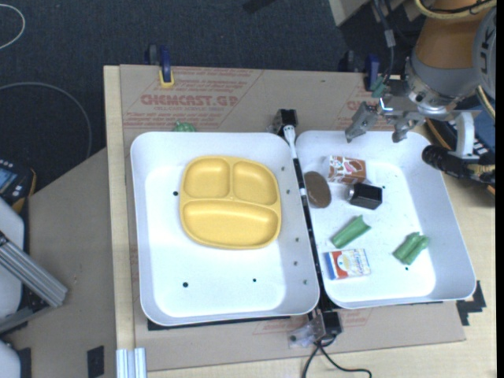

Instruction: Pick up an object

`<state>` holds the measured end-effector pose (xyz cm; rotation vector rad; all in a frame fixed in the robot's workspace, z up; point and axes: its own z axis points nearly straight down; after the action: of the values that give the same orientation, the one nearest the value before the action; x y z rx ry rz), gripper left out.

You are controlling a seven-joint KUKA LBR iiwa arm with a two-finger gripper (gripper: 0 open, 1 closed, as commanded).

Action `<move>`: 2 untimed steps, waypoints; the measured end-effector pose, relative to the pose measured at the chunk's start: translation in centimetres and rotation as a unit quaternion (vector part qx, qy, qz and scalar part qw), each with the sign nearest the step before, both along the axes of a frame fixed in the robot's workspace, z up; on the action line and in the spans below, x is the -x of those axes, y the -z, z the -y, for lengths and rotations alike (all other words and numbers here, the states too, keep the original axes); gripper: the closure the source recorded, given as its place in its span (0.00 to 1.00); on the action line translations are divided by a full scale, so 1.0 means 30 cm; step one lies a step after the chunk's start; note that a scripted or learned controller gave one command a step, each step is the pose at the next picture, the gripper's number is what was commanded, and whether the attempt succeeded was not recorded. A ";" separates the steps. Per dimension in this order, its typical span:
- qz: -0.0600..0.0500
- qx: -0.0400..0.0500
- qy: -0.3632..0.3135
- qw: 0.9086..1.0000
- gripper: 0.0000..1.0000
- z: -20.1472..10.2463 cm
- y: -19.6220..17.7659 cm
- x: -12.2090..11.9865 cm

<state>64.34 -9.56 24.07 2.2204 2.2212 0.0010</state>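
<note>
The fingers stand spread wide apart with nothing between them, the gripper poised over the far rim of the right bin in the upper right of the frame.

Largest in view, the left bin holds a yellow divided plate at its centre. The right bin carries the candidates for picking: a brown oval piece by its left wall, a small red-and-white packet near the far edge, a black block just beside that packet, a blue-and-red card toward the near edge, and two green pieces, one mid-bin and one toward the lower right.

The step looks like the approach, before any descent. The packet lies nearest below the gripper; the next move likely calls for lowering straight onto one item, straddling it and closing without nudging the neighbouring block.
</note>
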 end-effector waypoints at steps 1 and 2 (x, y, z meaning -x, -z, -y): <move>0.002 0.000 -0.001 1.000 1.00 -0.001 -0.038 -0.003; 0.001 0.001 0.003 1.000 1.00 0.115 -0.235 0.229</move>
<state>57.47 -13.02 31.13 2.2249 2.2128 0.0014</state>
